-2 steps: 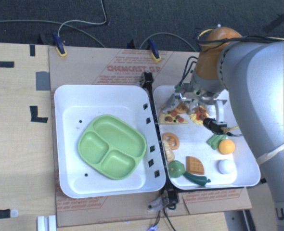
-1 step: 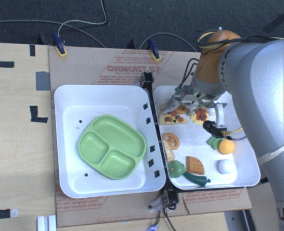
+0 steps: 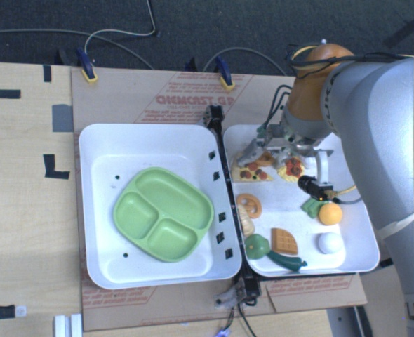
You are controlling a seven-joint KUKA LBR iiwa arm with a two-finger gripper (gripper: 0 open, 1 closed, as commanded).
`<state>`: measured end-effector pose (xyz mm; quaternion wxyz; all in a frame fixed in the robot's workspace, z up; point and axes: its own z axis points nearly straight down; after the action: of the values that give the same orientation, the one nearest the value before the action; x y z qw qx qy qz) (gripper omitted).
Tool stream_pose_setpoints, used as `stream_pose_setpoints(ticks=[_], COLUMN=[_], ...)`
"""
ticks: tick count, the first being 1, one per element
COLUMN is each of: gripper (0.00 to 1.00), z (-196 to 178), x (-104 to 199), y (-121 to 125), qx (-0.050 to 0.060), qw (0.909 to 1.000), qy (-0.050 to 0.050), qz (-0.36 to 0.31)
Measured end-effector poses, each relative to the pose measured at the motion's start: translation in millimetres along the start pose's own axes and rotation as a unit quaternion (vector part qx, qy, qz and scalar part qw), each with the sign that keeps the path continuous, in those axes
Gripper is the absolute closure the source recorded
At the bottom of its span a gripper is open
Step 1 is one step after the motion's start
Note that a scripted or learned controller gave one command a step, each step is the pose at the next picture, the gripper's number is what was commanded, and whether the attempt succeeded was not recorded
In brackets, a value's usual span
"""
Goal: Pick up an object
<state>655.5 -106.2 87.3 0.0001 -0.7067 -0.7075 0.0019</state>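
Pincer (image 3: 274, 154) low over pizza slice (image 3: 254, 172), right bin's (image 3: 354, 258) far end.

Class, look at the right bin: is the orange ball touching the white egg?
Apart. The camera view shows a strip of bare white bin floor between the orange ball and the white egg below it.

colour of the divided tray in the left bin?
Light green, three compartments; the divided tray shows plainly in the camera view.
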Motion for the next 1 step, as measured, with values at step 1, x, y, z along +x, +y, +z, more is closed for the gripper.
stream_pose_setpoints(ticks=[1], gripper=[0.0], z=[0.5], x=[4.2], y=[0.6], qx=[0.001], qw=[1.0], qy=[-0.003], qz=[0.001])
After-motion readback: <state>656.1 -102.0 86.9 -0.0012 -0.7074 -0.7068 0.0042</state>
